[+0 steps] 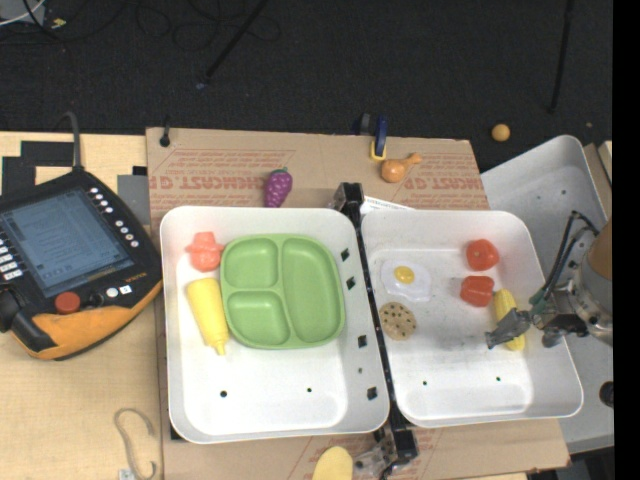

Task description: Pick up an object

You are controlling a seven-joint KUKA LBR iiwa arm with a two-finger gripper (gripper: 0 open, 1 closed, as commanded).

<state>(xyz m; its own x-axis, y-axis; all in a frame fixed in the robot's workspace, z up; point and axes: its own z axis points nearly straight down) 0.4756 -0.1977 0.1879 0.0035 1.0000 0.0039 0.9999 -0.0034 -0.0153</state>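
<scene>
My gripper [524, 335] hangs low at the right edge of the right bin [470, 393], and it is open. A yellow banana-like toy [505, 303] lies under its left finger, partly hidden by it. Nothing is visibly clamped between the fingers. Just left of the gripper are a red pepper-like toy [477, 290] and a red tomato [482, 255]. Further left in the same bin lie a fried egg [404, 277] and a cookie [397, 319].
The left bin [260, 398] holds a green divided plate [281, 291], a yellow bottle [208, 313] and a salmon toy [203, 252]. Purple grapes [277, 186] and an orange toy [397, 167] lie on cardboard behind. A teach pendant [70, 253] sits left.
</scene>
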